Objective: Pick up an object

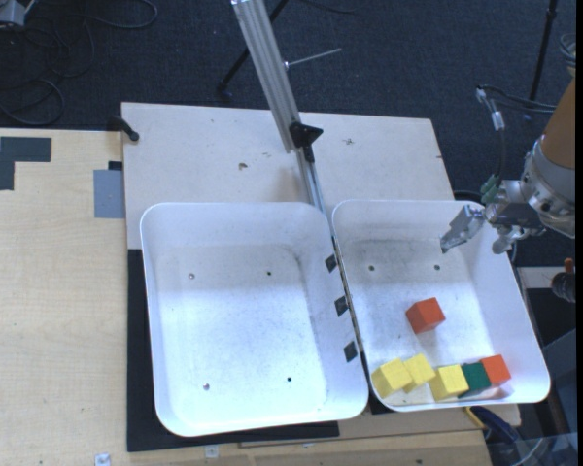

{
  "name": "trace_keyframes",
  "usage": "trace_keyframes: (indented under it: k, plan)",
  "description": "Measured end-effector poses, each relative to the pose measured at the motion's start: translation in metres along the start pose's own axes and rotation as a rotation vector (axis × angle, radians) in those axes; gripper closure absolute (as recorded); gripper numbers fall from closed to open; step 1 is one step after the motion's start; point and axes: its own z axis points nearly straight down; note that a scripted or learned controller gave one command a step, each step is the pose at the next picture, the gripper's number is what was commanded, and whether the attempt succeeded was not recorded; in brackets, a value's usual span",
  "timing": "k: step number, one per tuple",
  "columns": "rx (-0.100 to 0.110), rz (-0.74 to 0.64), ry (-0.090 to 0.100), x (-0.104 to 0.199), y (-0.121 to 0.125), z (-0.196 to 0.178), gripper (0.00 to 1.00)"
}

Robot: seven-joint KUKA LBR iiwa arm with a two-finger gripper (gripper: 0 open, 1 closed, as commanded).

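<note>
You see the gripper [478, 229] at the right of the frame, poised above the upper right corner of the right bin [525, 304]. Its two fingers stand apart, one pale grey finger [460, 229] slanting down to the left and a darker one just right of it, and nothing lies between them.

Look lower in that same bin for the objects. A red block [425, 315] sits alone near the bin's middle, well below and a little left of the gripper, tilted so that a corner points toward you. Along the bin's lower edge runs a row of blocks, near or touching one another: two yellow blocks [403, 372] at the left, another yellow block [449, 381], then a green block [475, 376], then an orange-red block [496, 368] at the right end. All of them lie well apart from the gripper.

The blocks look like small, matt, hard-edged cubes of plain colour. Both bins are shallow white trays with rounded corners and smooth walls; their floors carry a grey speckling and a few small dark dots. The left bin [165, 280] fills the middle of the frame. Between the bins, small black clips [341, 305] sit along the shared edge. A ribbed aluminium bar [272, 76] slants up from that edge toward the top of the frame. The bench [49, 299] at the left is pale wood grain. You can read no writing anywhere.
</note>
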Motion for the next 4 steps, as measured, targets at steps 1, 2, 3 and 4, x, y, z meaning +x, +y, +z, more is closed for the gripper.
trace_keyframes:
  k: [1, 2, 3, 4]
  plan:
    - [0.009, -0.003, 0.003, 0.016, -0.002, 0.128, 0.0]
    - [-0.003, -0.002, -0.001, 0.021, -0.017, 0.2, 0.0]
    - [-0.001, 0.002, 0.002, 0.019, -0.017, 0.188, 1.0]
    - [-0.01, -0.012, 0.002, 0.099, 0.057, 0.095, 1.0]
